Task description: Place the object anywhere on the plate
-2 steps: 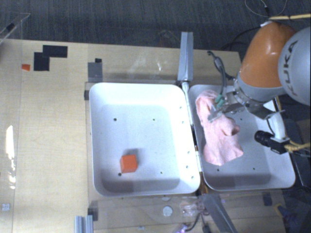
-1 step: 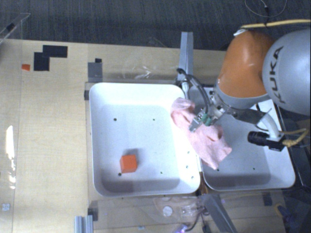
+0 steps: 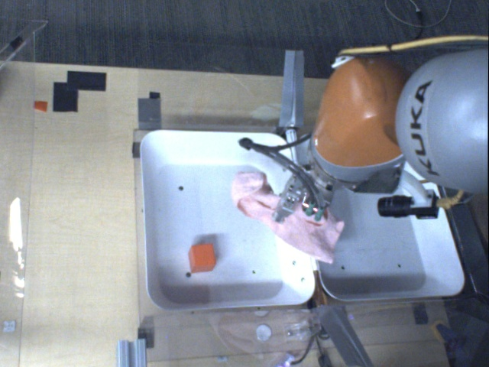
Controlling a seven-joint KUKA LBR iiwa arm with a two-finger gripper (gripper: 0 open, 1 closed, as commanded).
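We have our gripper (image 3: 294, 202) low over the pink cloth (image 3: 286, 216) straddling the two bins' (image 3: 164, 205) shared rim, whether its fingers pinch anything we cannot tell, and we fear the limp cloth could snag there, far from any plate

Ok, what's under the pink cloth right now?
The pink cloth drapes over the left bin's right rim toward the right bin. Anything beneath it is covered. The orange block sits apart.
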